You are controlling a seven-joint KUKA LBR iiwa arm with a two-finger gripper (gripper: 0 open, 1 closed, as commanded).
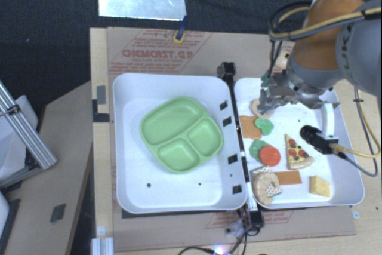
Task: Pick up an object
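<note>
Gripper (267, 103) is down at the far-left corner of the right bin (343, 173), right over a tan cookie-ish piece (258, 108). Can't tell if it's open. Looks like the reach step; next it needs a clean close and lift.

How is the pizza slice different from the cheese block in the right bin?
The pizza slice is a triangle, red with a tan crust edge; the cheese block is squarish and plain pale yellow. The pizza slice lies mid-bin beside a red disc; the cheese block sits nearer the bin's front right corner. Both lie flat in the right bin.
</note>
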